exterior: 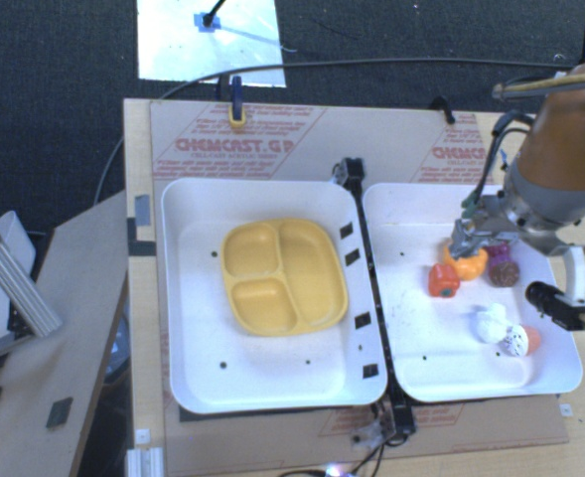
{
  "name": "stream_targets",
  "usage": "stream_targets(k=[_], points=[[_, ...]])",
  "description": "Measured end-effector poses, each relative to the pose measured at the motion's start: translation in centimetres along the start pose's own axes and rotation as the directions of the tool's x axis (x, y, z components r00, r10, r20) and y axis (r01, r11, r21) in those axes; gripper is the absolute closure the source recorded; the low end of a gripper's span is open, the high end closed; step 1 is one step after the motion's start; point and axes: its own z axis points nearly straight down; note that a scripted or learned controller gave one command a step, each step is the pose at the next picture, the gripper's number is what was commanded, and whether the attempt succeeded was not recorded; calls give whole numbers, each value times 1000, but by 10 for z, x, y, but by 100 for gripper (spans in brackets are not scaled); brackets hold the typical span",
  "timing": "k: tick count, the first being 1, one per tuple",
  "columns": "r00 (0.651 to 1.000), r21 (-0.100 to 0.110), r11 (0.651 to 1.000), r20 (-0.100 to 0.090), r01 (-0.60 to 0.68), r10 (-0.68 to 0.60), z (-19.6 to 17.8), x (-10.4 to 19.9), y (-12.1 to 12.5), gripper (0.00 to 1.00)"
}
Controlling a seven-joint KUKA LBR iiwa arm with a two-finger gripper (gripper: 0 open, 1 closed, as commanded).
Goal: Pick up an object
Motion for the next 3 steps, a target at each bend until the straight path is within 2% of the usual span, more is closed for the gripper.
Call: stream_targets(k=[3], points=[[1000, 1, 1000, 0, 0, 0, 9, 172, 8, 100]])
